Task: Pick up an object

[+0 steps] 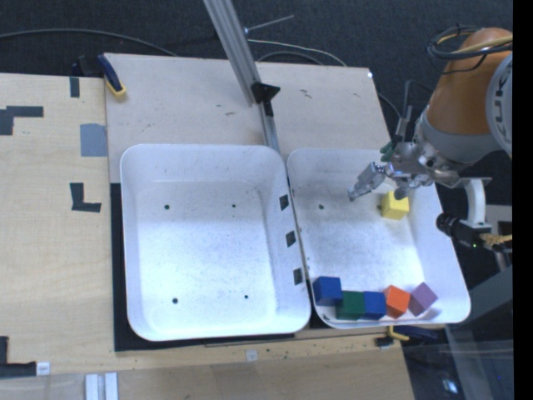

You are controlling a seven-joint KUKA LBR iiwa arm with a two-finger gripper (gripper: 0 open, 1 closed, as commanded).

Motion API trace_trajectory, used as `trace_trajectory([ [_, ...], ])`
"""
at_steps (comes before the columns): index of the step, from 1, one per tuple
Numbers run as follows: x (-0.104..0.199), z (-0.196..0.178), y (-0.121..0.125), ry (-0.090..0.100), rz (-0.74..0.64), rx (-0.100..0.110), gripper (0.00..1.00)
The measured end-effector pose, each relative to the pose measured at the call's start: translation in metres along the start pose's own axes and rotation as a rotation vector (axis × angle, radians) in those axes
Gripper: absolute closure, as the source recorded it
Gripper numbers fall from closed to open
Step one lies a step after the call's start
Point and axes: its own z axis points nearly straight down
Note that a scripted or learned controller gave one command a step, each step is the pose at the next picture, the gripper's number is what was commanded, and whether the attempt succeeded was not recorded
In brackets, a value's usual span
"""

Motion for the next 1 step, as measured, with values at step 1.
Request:
trace_trajectory([
  [1,-0.0592,-0.0062,0.0083,-0.003,0.005,-0.001,0.0],
])
